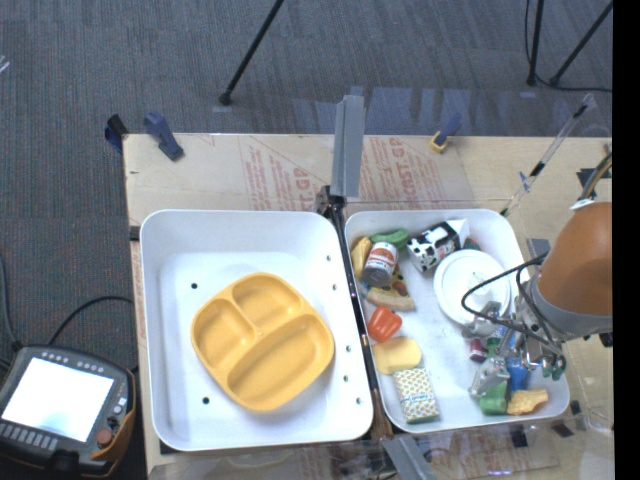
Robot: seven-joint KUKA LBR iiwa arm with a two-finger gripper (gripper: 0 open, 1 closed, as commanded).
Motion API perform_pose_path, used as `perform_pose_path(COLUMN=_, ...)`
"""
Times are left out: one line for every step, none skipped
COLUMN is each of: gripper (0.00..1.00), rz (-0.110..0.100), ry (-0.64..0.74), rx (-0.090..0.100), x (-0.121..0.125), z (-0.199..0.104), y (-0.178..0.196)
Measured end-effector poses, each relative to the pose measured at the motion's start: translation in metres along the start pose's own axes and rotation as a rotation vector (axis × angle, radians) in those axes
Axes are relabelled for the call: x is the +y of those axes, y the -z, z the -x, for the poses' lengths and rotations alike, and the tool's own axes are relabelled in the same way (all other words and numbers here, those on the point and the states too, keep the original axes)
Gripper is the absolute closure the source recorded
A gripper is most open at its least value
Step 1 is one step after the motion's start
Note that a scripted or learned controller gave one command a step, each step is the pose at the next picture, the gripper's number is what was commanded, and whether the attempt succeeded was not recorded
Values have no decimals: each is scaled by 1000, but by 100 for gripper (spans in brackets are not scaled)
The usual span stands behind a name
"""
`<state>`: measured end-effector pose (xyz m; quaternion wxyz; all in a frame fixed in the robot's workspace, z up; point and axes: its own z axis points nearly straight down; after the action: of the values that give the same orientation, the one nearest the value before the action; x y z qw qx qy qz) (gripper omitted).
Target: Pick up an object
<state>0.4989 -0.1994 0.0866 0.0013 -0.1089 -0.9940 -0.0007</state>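
My gripper (503, 353) hangs low over the front right corner of the right bin (445, 353), under the grey wrist and orange band. It sits among a cluster of small items: a blue piece (516, 376), a green piece (492, 401) and a tan cracker-like piece (527, 401). The wrist and cables hide what lies directly beneath it. Further left in the same bin lie a red pepper (384, 322), a yellow block (397, 354) and a small patterned box (417, 394).
A white dish (468, 283), a black-and-white cow toy (435, 245) and a tin can (380, 264) fill the back of the right bin. The left bin (180, 268) holds a yellow divided plate (262, 340). A teach pendant (60, 403) lies at the lower left.
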Motion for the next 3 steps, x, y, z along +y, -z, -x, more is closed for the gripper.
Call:
perform_pose_path(gripper=0, rz=2, ry=88, rx=-1, x=-9, z=-1, y=0)
perform_pose_path(gripper=0, rz=4, ry=453, rx=0, x=-2, z=24, y=0)
perform_pose_path(gripper=0, rz=2, ry=426, rx=0, x=0, z=-17, y=0)
